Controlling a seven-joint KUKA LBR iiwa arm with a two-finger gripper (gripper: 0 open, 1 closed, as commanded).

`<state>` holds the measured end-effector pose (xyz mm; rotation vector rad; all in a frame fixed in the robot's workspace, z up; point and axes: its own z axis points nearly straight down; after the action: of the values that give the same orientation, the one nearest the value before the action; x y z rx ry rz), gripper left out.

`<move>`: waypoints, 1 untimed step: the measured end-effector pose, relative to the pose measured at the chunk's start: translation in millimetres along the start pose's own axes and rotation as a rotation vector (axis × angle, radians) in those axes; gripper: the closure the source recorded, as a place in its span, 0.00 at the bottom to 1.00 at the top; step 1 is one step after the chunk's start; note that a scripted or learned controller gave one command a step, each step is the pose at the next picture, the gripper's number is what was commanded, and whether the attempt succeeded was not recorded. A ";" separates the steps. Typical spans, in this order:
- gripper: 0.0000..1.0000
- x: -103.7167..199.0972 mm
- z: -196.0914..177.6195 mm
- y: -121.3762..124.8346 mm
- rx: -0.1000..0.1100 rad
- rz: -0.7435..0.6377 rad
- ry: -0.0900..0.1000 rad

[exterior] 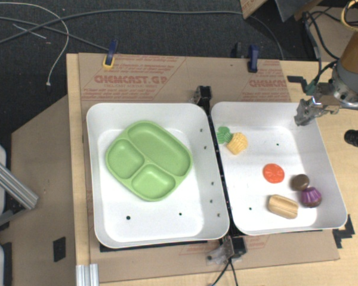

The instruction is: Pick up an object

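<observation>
The right bin holds several small toy foods: a yellow corn cob with green husk, an orange-red slice, a brown round piece, a purple piece and a tan bread roll. My gripper hangs over the bin's far right rim, well away from all of them. Nothing is visible in it.
The left bin carries a green divided plate. A black bracket sits where the bins meet at the back. Two blue clamps hold the cardboard base. Cables lie on the floor at the back left.
</observation>
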<state>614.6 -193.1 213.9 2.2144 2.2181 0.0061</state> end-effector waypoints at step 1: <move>1.00 51.9 -13.3 0.1 0.006 -0.004 0.004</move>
<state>614.5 -141.1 227.1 2.2156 2.2274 0.0034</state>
